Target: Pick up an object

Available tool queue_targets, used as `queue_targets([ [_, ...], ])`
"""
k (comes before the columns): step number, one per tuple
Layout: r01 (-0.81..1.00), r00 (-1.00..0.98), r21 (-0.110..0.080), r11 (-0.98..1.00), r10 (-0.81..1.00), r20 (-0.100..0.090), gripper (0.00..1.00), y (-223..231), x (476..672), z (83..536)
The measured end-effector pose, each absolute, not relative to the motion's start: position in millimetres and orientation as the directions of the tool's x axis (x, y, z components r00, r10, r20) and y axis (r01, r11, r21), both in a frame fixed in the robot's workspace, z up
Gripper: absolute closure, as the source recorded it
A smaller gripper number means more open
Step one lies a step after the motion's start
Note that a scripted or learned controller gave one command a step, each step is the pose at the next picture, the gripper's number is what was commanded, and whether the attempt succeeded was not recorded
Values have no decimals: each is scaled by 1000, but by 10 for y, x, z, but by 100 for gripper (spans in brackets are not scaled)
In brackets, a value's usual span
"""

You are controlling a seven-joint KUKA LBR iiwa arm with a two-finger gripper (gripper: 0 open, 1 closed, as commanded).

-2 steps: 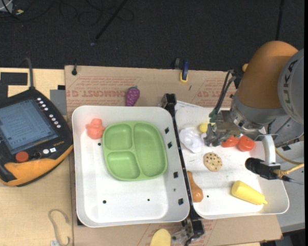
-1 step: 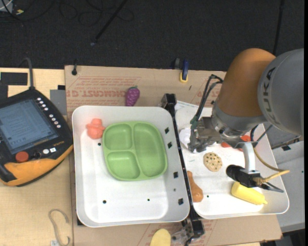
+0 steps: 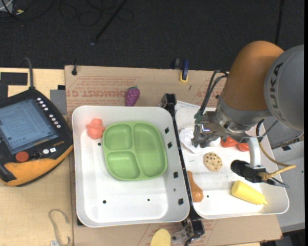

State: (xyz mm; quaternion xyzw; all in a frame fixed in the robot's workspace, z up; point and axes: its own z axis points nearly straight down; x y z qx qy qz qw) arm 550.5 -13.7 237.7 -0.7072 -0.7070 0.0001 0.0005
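Note:
My gripper [image 3: 199, 140] hangs low over the back left part of the right bin [image 3: 222, 205], right above a white crumpled thing [image 3: 186, 136]. Whether it touches that thing is hidden. Just in front of it lies a round speckled cookie [image 3: 212, 161]. A red-orange piece [image 3: 235, 144] sits to its right, partly behind the wrist. A yellow cone-shaped thing [image 3: 248, 192] lies at the bin's front right. By the bin's left wall rests a brown oblong thing [image 3: 195, 189].
The left bin [image 3: 124, 209] holds a green divided plate [image 3: 134, 150] and a pink toy [image 3: 95, 128] at its back left. Outside the bins are a purple thing [image 3: 132, 95] on the cardboard, a yellow thing [image 3: 160, 237] in front and a control pendant [image 3: 23, 129] at left.

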Motion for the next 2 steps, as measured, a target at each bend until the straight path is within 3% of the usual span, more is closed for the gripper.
queue_targets([
  [1, 1000, 0, -5, 0, 1000, 0, 100, -69, 5405, 2268],
  [2, 1000, 1, -2, -1, 1000, 0, 100, -201, 5551, 2284],
])
